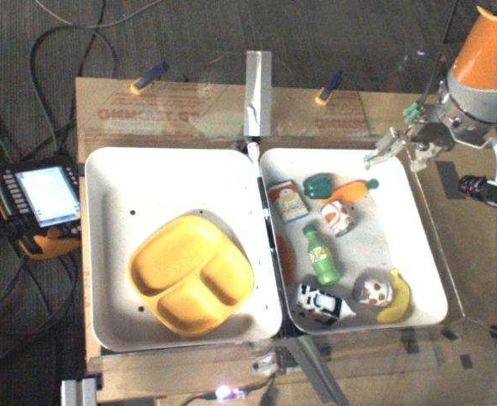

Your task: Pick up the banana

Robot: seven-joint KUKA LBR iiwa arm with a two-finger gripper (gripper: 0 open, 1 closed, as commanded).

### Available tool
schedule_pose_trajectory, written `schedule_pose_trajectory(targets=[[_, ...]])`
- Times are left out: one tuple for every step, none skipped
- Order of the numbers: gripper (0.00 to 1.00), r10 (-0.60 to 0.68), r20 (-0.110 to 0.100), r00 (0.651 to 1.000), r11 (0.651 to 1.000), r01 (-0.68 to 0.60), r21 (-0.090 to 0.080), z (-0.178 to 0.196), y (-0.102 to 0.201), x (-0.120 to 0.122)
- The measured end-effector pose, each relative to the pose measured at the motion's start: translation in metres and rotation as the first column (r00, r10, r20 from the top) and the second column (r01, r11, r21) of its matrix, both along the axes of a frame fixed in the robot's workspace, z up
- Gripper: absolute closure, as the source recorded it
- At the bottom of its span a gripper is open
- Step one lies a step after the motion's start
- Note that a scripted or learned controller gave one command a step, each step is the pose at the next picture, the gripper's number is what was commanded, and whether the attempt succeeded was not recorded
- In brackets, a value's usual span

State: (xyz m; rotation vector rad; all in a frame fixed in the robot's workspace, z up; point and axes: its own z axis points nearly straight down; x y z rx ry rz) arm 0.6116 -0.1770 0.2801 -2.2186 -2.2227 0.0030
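Banana [397,299]: lying in the near right corner of the right bin [430,252], curving against a white-and-red ball [372,292].
Gripper [394,150]: hanging over the far right rim of that bin, well apart from the banana; fingers are spreading open, holding nothing.
Arm [477,62]: reaching in from the right, orange band showing.
Other items: 1 carrot [352,191], 1 green bottle [321,257], 1 carton [289,201] are sitting nearby.
Left bin [104,227]: carrying 1 yellow divided tray [191,273].
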Motion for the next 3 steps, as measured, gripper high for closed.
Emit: schedule_pose_trajectory(targets=[[0.0,0.206,0.0,0.979,0.979,-0.206,0.002,-0.126,-0.035,-0.077],[0.0,0.431,0.013,0.902,0.903,-0.431,-0.001,-0.189,-0.042,-0.122],[1.0,0.43,0.018,0.903,0.903,-0.43,-0.009,-0.179,-0.043,-0.12]])
